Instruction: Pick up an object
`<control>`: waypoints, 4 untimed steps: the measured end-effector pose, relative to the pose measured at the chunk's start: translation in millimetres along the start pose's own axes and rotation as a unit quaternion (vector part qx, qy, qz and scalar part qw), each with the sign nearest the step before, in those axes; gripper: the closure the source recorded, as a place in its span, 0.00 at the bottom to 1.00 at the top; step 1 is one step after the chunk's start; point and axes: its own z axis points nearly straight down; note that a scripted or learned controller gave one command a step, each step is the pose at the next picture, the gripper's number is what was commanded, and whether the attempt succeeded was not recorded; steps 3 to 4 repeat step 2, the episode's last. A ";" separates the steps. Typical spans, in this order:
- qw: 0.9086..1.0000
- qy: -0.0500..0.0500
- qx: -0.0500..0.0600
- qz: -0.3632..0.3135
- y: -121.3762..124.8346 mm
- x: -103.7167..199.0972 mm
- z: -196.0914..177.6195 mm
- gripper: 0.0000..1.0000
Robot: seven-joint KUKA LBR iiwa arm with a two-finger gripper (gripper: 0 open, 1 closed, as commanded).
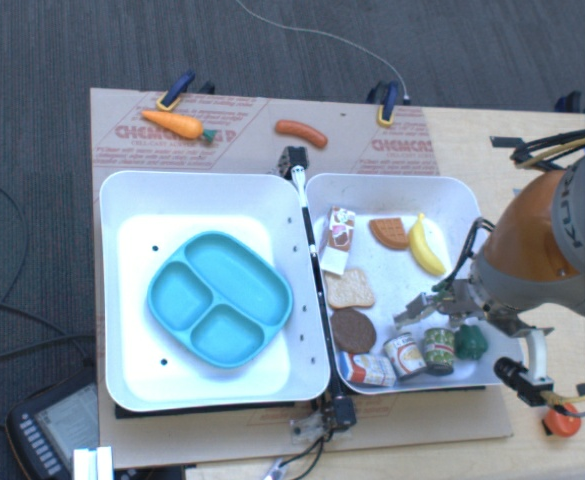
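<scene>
The arm [547, 243] is reaching in over the right bin [459, 190], its gripper [434, 308] hanging above the bin's lower right area. Whether it is open or closed cannot be told from this slant, and nothing is visibly sitting in its grasp.

Right bin contents: a banana [427, 245] is lying near the top right corner, with an orange-brown wedge [390, 232] just beside it. A small carton [339, 241] is leaning along the left wall. A toast slice [350, 290] is lying below the carton, and a dark brown round patty [352, 330] is sitting below that. Along the bottom edge, a flat packet [367, 370], a small can [404, 356], a green-labelled can [438, 350] and a green leafy item [470, 343] are sitting in a row, close together.

The left bin [117, 268] is carrying a blue divided plate [219, 299] at its centre.

On the bench's top edge, a toy carrot [175, 124] is lying above the left bin's top left corner, and a toy sausage [301, 133] is lying near the gap between the bins.
</scene>
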 end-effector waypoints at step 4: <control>1.000 0.000 0.001 0.000 0.0 0.3 -9.3 0.00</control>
